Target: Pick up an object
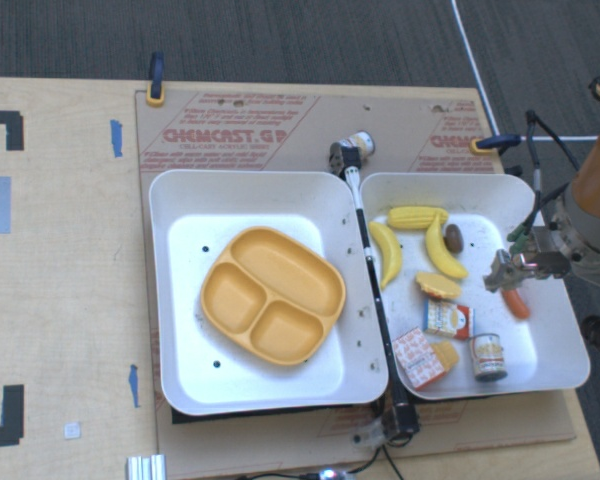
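Now | arm reaches in from right | fingers low over right bin beside carrot | open/closed unclear

The left white bin lies well to the left of the claw. It holds a yellow three-compartment plate, set at a slant. The right white bin sits beneath the claw. Both bins rest on a printed cardboard sheet. A blue-handled clamp grips the sheet behind the claw. A second clamp is at the far-left corner.
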Controlling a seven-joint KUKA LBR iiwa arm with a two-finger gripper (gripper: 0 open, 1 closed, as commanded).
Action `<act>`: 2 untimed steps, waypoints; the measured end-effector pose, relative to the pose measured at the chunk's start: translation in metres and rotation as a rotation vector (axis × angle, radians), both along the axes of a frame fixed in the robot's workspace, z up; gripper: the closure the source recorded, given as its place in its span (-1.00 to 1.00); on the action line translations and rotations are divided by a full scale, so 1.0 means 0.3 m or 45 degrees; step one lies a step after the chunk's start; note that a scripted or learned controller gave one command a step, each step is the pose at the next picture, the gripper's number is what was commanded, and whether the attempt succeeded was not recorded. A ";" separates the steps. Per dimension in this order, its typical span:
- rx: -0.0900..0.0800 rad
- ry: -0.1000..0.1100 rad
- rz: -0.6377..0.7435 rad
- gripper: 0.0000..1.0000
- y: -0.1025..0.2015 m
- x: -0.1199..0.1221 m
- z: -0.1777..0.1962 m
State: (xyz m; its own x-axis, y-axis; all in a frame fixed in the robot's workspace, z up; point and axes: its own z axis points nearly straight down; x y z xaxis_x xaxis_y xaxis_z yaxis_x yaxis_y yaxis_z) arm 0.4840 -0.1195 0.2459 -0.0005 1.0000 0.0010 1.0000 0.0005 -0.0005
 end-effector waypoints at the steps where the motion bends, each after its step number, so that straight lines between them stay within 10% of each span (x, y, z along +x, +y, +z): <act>1: 0.000 0.003 -0.001 -1.00 0.044 0.030 -0.430; 2: -0.009 -0.028 -0.004 -1.00 0.074 0.005 -0.515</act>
